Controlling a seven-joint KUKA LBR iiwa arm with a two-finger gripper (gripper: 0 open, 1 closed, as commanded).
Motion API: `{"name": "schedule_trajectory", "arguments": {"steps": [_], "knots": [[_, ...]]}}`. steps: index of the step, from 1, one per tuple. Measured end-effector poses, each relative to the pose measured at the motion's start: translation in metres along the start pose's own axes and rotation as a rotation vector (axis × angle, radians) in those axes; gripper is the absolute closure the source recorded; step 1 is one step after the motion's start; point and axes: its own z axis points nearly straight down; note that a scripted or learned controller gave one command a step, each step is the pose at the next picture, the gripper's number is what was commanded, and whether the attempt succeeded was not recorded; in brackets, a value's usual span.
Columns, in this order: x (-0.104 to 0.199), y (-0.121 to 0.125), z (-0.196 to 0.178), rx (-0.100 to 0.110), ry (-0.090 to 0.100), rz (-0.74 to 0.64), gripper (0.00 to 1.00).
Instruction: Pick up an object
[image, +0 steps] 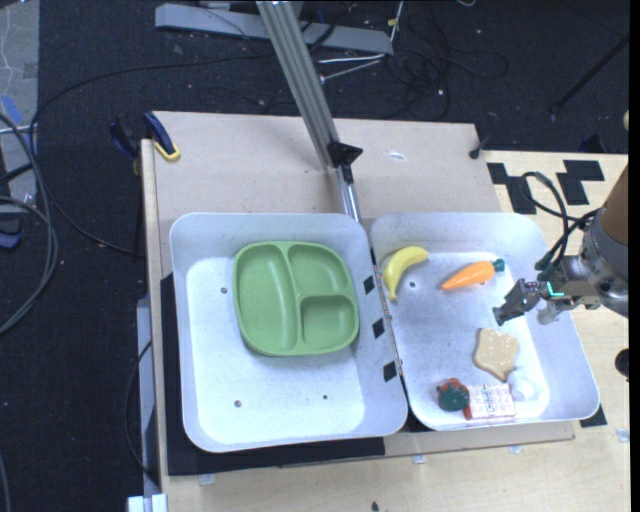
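So the counter (250, 160) carries two white bins side by side. The left bin (210, 400) has a green divided plate (297, 298) sitting in it, and the right bin (560, 380) has all the small stuff. The arm (610, 240) comes in from the right, and its hand (515, 303) hangs over the right bin with nothing between the fingers; can't tell how wide they're spread. Looks like the approach step to me. Closest candidate is the tan cracker-looking piece (496, 352), just below the hand. The carrot (468, 276) is near too, banana (403, 268) further left. Next it needs to line up and drop down.
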Motion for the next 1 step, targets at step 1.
{"name": "schedule_trajectory", "arguments": {"steps": [1], "knots": [[0.0000, 0.0004, -0.0008, -0.002, 0.000, 0.000, 0.00]]}}
